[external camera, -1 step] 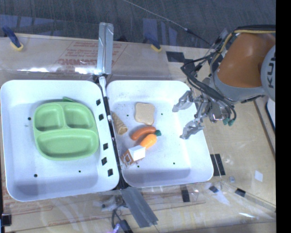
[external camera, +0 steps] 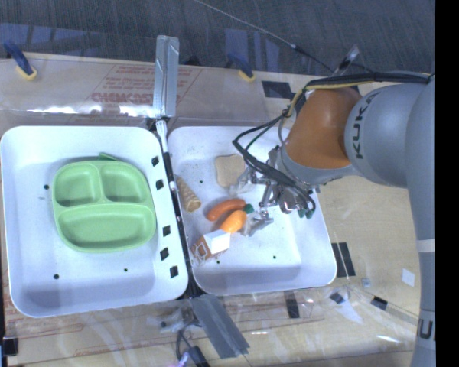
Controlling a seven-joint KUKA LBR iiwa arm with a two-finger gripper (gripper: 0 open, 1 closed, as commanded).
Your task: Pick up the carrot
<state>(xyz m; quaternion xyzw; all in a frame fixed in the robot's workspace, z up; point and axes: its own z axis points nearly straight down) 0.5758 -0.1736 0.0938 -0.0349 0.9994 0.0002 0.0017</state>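
Observation:
The carrot is orange with a small green end pointing right, and it lies in the middle of the right bin. My gripper hangs low over that bin just right of the carrot, reaching in from the right under the orange wrist band. Its fingers stand open, one above and one below the carrot's green end. Nothing is held between them.
A rounder orange piece touches the carrot's lower side. Also in the right bin are a bread slice, a tan cone-shaped item and a white and brown block. The left bin holds a green divided plate.

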